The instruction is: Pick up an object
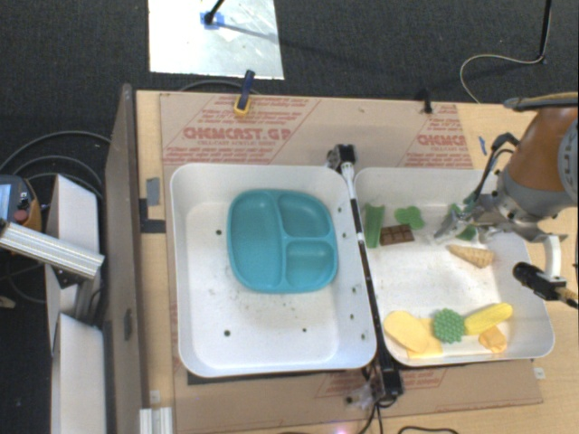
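Observation:
My gripper (455, 223) hangs low over the back right of the right bin (425, 278), at the end of the grey arm with its orange band (545, 146). A small green piece (468, 234) lies right beside the gripper tip, and a beige cone (472, 256) sits just in front of it. Further left are a brown chocolate bar (396, 235), a green leafy piece (410, 215) and a long green strip (373, 225). Along the bin's front lie a yellow slab (409, 331), a green spiky ball (447, 325), a yellow banana (488, 316) and an orange piece (493, 338).
The left bin (204, 324) holds a teal divided plate (281, 240). A black bar (357, 242) runs along the seam between the bins. A black fitting (541, 283) juts over the right bin's right rim.

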`<action>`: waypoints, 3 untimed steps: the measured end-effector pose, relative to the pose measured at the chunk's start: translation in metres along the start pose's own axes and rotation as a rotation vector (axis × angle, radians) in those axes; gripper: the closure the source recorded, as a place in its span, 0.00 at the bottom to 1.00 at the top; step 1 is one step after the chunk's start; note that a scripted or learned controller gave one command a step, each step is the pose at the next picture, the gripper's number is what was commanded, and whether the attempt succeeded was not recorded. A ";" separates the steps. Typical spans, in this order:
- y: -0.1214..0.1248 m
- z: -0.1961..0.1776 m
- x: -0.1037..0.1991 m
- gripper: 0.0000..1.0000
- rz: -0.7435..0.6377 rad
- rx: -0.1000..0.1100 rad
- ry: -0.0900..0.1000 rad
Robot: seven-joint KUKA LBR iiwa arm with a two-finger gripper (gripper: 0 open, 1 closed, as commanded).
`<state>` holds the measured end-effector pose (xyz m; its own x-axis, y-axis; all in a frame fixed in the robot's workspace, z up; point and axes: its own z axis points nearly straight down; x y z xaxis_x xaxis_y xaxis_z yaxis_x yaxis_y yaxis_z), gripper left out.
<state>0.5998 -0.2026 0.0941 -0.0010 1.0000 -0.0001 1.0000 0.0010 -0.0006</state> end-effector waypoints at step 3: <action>0.028 -0.014 -0.004 1.00 -0.003 -0.007 -0.002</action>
<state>0.6275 -0.2066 0.1081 -0.0041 1.0000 -0.0025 1.0000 0.0041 0.0062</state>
